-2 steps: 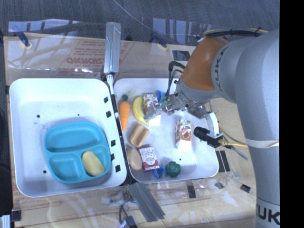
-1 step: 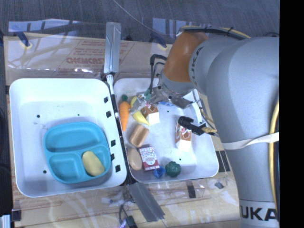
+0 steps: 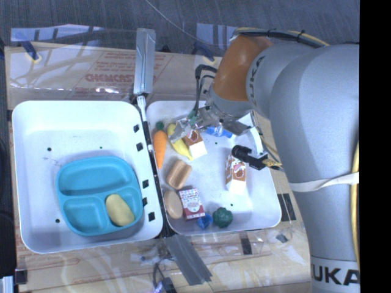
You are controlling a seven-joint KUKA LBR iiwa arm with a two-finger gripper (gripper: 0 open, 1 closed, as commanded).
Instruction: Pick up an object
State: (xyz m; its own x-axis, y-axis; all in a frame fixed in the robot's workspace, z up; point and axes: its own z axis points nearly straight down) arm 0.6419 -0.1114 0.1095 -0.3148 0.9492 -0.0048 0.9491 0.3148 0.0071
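- Arm reaches in from the right; gripper (image 3: 190, 126) sits low over the upper left part of the right bin (image 3: 269, 194), at a cluster of small items.
- Hand state: cannot tell. The wrist and orange band hide most of it, so no saying whether anything is gripped.
- Likely target, as a judgement: the small carton (image 3: 195, 145) with a brown and white face, touching or just under the gripper tip. A yellow banana-shaped piece (image 3: 180, 146) lies against it on the left, a blue item (image 3: 214, 130) just to its right.
- Other pickables in the right bin: carrot (image 3: 159, 148) along the left wall, bread roll (image 3: 179, 173), red-labelled box (image 3: 192, 202), milk carton (image 3: 236, 173), green piece (image 3: 222, 217) near the front edge.
- Left bin (image 3: 30, 163) holds a blue divided tray (image 3: 91, 188) with a yellow potato-like item (image 3: 120, 209) in its lower right compartment.
- Risk: crowding. Carton, yellow piece and blue item touch, so closing could catch two things or nudge the carton aside.
- Risk: a grip on the carton's corner or slanted top could slip on lifting.
- Risk: a black part (image 3: 247, 156) projects near the milk carton; a sideways move could knock it over.
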